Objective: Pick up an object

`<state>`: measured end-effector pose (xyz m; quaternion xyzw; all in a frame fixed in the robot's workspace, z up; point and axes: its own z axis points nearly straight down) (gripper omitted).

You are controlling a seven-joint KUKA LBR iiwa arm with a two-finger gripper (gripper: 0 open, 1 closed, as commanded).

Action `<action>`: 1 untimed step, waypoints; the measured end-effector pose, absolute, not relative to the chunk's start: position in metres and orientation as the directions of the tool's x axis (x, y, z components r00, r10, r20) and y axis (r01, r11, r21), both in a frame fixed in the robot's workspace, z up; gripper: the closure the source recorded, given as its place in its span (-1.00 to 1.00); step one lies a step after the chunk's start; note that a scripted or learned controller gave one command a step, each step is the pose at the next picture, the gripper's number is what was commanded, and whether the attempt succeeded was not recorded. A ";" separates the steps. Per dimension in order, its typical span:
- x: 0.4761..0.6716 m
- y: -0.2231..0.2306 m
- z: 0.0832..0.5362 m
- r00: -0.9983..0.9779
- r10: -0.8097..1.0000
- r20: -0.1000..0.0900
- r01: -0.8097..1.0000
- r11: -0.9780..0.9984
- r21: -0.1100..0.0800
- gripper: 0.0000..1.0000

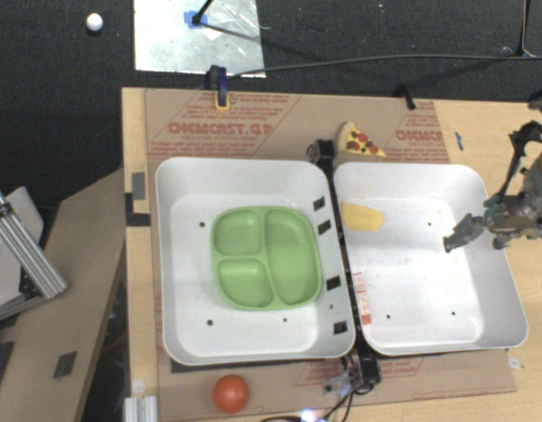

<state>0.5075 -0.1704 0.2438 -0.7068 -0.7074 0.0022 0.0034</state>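
A pale yellow flat object [362, 217] lies in the right bin [469, 334] near its upper left corner. My gripper [476, 234] hangs over the right bin's right side, well to the right of the yellow object and apart from it. A green divided plate [265, 258] sits in the middle of the left bin [179, 187]. A toy pizza slice [358, 142] rests on the board just behind the bins. A red-orange ball [230, 394] lies on the board in front of the left bin.
A clamp [220, 88] stands at the board's back edge. A metal sheet [197, 23] and a small white ball [95, 22] lie on the dark floor beyond. An aluminium rail [20, 240] juts in at the left. Black clips [333, 280] line the divider between bins.
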 end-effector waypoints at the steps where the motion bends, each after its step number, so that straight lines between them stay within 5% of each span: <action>1: 0.510 -0.170 0.249 -0.004 1.000 0.000 1.000 0.004 0.002 -1.00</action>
